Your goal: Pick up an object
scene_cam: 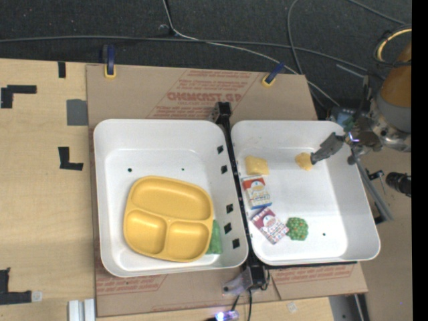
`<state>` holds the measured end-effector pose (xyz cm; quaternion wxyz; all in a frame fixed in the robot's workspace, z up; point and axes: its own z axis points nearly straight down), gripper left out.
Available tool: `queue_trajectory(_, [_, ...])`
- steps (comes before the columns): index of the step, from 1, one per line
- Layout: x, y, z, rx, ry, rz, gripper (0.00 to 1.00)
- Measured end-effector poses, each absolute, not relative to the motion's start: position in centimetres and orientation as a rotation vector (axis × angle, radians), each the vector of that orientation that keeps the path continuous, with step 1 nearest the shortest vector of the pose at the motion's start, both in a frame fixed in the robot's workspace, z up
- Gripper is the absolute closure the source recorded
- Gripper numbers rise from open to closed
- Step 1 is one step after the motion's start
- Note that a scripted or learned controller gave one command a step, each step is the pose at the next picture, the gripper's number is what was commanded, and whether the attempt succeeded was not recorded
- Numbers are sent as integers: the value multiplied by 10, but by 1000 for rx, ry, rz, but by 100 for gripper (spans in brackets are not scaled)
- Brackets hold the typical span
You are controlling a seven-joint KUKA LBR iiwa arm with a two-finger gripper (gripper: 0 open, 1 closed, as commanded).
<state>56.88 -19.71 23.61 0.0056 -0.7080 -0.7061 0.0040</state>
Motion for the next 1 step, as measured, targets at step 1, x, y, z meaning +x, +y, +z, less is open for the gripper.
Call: queue_trajectory(1, [571, -197, 243, -2220, -2222, 2, 0])
